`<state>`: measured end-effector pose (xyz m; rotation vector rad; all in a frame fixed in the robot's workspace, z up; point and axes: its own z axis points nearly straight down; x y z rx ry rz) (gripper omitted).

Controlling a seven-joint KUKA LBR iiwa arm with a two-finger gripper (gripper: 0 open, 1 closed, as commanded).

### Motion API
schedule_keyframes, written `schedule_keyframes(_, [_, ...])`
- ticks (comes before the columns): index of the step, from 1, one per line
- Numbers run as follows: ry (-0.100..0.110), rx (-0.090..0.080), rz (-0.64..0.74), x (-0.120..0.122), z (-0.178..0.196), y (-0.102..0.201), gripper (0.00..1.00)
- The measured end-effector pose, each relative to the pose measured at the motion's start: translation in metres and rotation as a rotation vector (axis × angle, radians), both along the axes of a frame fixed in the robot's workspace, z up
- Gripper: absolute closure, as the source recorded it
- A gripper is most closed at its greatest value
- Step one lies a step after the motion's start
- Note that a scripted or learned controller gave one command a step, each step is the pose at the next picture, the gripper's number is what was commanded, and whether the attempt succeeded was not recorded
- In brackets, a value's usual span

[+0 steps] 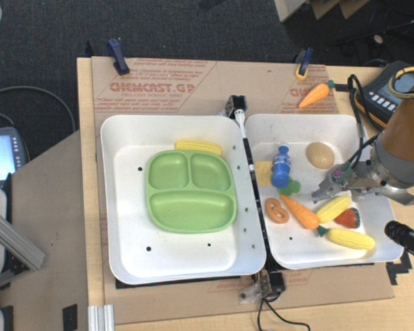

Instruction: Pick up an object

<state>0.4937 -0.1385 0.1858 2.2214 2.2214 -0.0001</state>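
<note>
My gripper (329, 188) hangs low over the right bin (300, 254), reaching in from the right. Just beneath and in front of it lies a yellow corn piece (333, 207), with a red strawberry (348, 218) beside that. A second yellow corn cob (350, 238) lies near the bin's front. An orange carrot (300, 212) and a brown pretzel (277, 210) lie left of the gripper. Further back are a blue bottle (281, 165), a tan ball (320, 154), a yellow block (263, 173) and a small green piece (292, 185).
The left bin (124, 254) bears a green divided plate (190, 190) with a yellow corn cob (198, 146) behind it. Another carrot (314, 94) lies on the cardboard behind the right bin. A black clip (237, 105) sits where the two bins meet.
</note>
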Motion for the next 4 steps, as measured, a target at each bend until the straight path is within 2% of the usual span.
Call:
schedule_keyframes(1, [0.004, 0.002, -0.002, -0.016, -0.106, -0.013, 0.00])
schedule_keyframes(2, [-0.003, -0.002, -0.002, -0.014, -0.091, -0.013, 1.00])
schedule_keyframes(3, [-0.002, -0.001, -0.003, -0.015, -0.092, -0.012, 0.00])
schedule_keyframes(4, [-0.005, 0.001, 0.007, 0.060, -0.101, 0.022, 0.00])
